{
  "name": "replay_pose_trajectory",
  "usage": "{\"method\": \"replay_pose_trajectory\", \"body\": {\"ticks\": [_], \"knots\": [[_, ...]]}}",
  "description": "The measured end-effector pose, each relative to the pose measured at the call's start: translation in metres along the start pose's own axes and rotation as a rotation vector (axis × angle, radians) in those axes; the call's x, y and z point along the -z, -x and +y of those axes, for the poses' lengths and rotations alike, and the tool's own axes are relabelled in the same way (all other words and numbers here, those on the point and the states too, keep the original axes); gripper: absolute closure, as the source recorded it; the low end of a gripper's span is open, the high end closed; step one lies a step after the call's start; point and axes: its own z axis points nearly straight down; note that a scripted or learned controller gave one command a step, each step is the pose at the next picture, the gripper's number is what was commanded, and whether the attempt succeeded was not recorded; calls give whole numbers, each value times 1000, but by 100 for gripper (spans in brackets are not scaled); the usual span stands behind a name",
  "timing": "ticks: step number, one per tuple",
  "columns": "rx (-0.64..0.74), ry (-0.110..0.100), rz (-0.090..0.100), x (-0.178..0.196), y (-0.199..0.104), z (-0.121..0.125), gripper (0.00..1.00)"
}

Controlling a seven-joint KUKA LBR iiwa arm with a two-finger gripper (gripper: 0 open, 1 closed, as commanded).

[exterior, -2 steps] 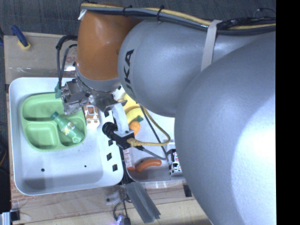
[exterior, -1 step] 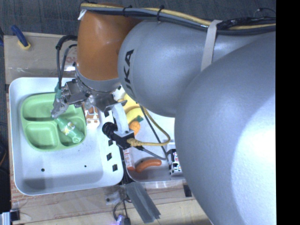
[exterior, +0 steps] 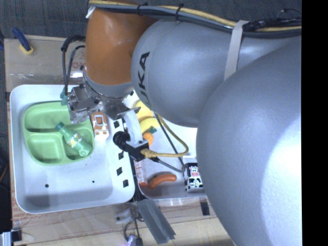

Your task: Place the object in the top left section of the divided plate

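Arm (exterior: 205, 86) over plate's (exterior: 48, 147) right side

We are seeing a wooden bench (exterior: 46, 228) carrying two white bins side by side: the left bin (exterior: 61, 193) and the right bin (exterior: 169, 199), touching; a blue-and-yellow tool (exterior: 23, 40) is lying at its far left corner

The grey arm (exterior: 220, 86) reaches in from the right, its orange band (exterior: 110, 45) above the downward-pointing gripper (exterior: 77, 109).

Robotics lab: grey-orange industrial arm (exterior: 205, 86) over white bins (exterior: 61, 188) on wooden bench (exterior: 77, 222), loose cables (exterior: 169, 142)
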Motion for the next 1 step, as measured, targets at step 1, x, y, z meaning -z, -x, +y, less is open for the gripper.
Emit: {"method": "replay_pose_trajectory", "body": {"ticks": [1], "knots": [[1, 0, 0, 0, 0, 0, 0]]}}
